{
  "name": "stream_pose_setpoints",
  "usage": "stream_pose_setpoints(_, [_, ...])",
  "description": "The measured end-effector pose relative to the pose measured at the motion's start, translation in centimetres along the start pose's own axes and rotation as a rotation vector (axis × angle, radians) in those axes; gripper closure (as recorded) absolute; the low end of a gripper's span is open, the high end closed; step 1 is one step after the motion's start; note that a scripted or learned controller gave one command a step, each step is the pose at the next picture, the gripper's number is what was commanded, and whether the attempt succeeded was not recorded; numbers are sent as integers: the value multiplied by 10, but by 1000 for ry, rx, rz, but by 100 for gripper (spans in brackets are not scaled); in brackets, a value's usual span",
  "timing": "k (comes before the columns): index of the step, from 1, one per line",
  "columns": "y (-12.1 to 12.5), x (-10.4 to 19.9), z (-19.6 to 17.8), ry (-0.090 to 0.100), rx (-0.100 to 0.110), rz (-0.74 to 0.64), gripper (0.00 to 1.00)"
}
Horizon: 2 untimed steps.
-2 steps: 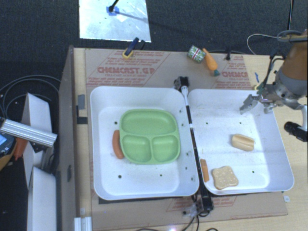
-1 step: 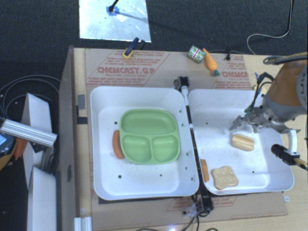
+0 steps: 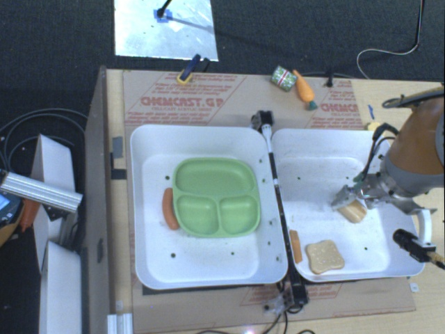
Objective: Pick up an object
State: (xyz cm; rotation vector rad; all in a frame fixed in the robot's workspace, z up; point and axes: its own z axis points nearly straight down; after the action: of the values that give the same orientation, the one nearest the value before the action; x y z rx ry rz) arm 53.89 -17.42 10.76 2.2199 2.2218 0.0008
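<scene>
Where the arm reaches into the right bin [image 3: 306, 152], gripper [image 3: 350, 202] touching a tan block [image 3: 353, 212], finger gap impossible to tell.

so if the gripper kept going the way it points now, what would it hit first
Most likely the tan bread-like piece right at the tip of the gripper in the right bin; it sits just below and beside the tip. Depth is unclear, so it may already be touching.

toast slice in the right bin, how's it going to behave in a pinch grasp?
The toast slice lies flat on the right bin floor, so it probably won't roll or tip. It looks like a thin toy, likely light and stiff. Its low profile may let fingers slide over it; an edge grasp seems safer.
</scene>
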Motion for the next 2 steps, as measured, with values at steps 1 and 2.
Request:
stream_pose_setpoints(1, [1, 0, -11, -1, -4, -1, 100])
stream_pose_setpoints(2, [1, 0, -11, -1, -4, -1, 0])
